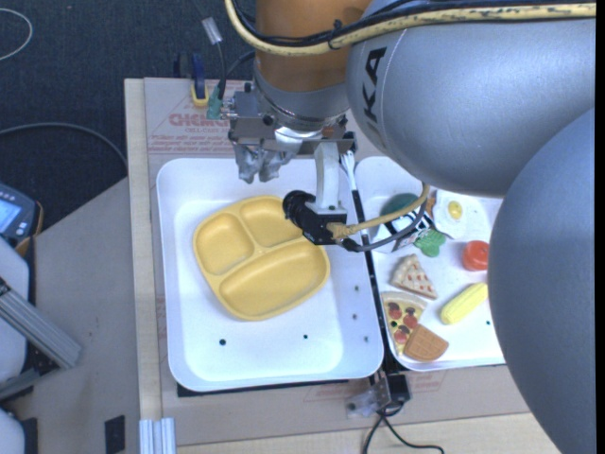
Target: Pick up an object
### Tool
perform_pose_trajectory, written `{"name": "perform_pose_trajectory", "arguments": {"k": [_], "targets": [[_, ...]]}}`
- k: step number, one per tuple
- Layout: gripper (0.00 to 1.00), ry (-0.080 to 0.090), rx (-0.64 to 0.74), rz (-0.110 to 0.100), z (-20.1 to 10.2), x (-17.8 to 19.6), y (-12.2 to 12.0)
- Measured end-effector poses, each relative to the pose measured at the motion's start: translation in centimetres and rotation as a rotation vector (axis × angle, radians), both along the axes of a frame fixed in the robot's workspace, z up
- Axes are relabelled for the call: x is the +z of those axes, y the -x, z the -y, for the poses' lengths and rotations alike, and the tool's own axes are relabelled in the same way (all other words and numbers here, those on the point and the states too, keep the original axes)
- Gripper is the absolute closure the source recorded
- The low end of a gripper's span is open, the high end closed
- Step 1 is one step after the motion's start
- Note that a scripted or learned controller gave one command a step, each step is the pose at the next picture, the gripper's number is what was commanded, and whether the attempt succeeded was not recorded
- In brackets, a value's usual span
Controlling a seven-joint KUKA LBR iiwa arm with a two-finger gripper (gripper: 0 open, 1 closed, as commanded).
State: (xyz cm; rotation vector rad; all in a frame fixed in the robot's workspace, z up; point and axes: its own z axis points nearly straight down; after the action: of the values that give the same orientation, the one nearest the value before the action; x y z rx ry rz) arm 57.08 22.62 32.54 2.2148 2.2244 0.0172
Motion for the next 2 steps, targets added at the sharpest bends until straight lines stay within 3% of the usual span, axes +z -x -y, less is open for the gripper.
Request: {"name": "perform_pose_trajectory", "arguments": {"k": [1,2], "targets": [[1.00,0.004,-0.005,-0.012,2.9,3.2,6.8],[1.00,0.013,-0.012,-0.028,8.8,-14.7,8.7]]}}
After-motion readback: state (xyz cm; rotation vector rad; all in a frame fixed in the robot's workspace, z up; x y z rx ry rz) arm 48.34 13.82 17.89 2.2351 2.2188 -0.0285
